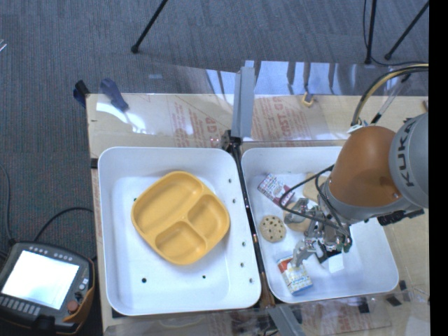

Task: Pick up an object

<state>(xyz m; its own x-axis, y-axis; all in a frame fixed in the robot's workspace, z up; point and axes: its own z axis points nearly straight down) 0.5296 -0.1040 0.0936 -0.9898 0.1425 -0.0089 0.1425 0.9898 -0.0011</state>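
Note:
In the right bin (364,275) lie a chocolate-chip cookie (272,228), a small printed packet (274,187) and a little red, white and blue carton (297,276). My gripper (313,250) hangs low over the middle of this bin, just above and right of the carton and right of the cookie. It is open, with nothing between its fingers. The left finger (302,253) points down towards the carton's top. A small white piece (335,263) lies right under the wrist. The arm's orange band (364,170) hides the bin's right-hand part.
The left bin (119,187) holds a yellow sectioned plate (180,216). A metal divider post (242,107) stands behind the two bins. A teach pendant (43,282) sits off the bench at the lower left. Tripod legs (155,16) stand on the carpet behind.

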